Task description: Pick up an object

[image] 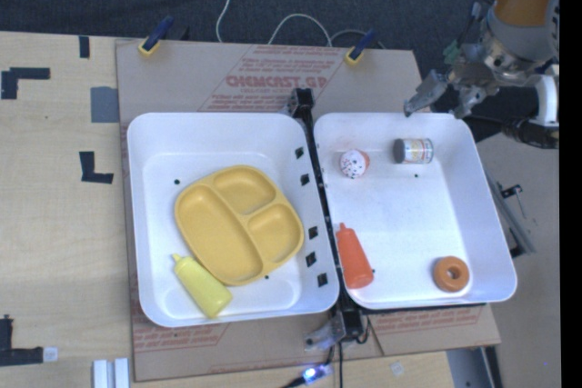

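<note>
I saw the left bin (pixel 145 195) holding a yellow divided plate (pixel 238 223) with a yellow bottle (pixel 202 284) at its seven o'clock. The right bin (pixel 482 195) held a jar (pixel 413 151), spotted ball (pixel 354 164), orange bottle (pixel 354 257) and donut (pixel 450 273). The gripper (pixel 440 98) hovered open at the jar's one o'clock, gripping nothing.

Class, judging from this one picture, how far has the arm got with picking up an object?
Nothing is picked up yet. The gripper hovers at the right bin's far rim, carrying nothing. The small jar lies nearest it; the doughnut and orange bottle also remain. Descent, grasp and lift are left.
</note>
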